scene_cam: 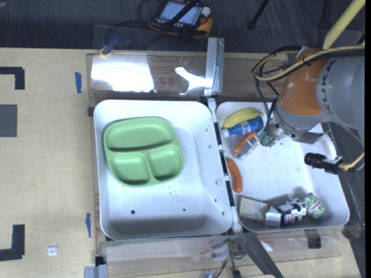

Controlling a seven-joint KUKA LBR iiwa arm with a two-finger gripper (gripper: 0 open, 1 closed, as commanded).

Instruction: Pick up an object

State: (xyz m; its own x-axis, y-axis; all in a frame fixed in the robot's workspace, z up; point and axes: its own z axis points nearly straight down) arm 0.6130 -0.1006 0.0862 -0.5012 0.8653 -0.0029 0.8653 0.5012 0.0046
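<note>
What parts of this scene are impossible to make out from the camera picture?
- The tool, camera view: too small and dark against the grey arm with the orange band to tell how it is set.
- Small blue object under the yellow banana-shaped item: partly covered, so its shape is unclear.
- Clutter of small packets in the right white bin: blurred, labels unreadable.

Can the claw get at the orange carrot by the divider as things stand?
Probably yes. The carrot lies alone on the bare floor of the right bin, nothing on top of it. The claw hovers up near the banana. The divider wall close beside the carrot could crowd one side.
</note>
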